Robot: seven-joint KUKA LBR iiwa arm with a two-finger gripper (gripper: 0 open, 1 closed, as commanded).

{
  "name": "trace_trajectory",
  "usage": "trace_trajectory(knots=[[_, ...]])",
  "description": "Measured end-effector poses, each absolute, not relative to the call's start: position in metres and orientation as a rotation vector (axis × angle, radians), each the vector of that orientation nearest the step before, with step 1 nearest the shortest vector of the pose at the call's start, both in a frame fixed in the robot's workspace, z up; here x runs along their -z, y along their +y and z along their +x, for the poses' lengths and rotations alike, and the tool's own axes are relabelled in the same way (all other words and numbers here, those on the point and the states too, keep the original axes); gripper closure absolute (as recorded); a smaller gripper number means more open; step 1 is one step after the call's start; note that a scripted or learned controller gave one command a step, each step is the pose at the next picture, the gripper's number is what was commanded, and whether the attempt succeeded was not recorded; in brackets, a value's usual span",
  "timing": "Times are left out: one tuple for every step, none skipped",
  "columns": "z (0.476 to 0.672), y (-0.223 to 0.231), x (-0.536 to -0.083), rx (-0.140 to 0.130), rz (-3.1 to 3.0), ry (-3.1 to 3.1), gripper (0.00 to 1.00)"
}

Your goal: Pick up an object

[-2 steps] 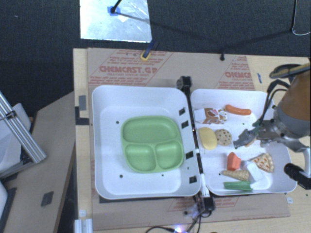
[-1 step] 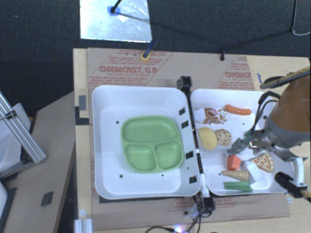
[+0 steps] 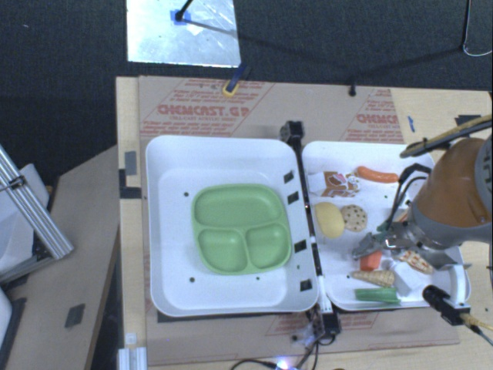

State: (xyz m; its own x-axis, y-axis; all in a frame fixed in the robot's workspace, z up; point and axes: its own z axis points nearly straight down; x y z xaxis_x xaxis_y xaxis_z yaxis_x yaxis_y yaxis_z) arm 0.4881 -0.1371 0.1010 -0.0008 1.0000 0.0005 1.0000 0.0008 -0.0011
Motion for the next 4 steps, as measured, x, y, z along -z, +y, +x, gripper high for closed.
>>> trace_trajectory(knots=[[0.488, -0.137, -0.084, 0.000, -2.220, -2.221, 0.00], [0.489, -0.137, -0.095, 0.003, -2.222, -2.224, 1.00], [0.495, -0.145, -0.142, 0.004, -2.221, -2.229, 1.00], [0.498, -0.152, -0.187, 0.004, -2.221, -2.229, 1.00]])
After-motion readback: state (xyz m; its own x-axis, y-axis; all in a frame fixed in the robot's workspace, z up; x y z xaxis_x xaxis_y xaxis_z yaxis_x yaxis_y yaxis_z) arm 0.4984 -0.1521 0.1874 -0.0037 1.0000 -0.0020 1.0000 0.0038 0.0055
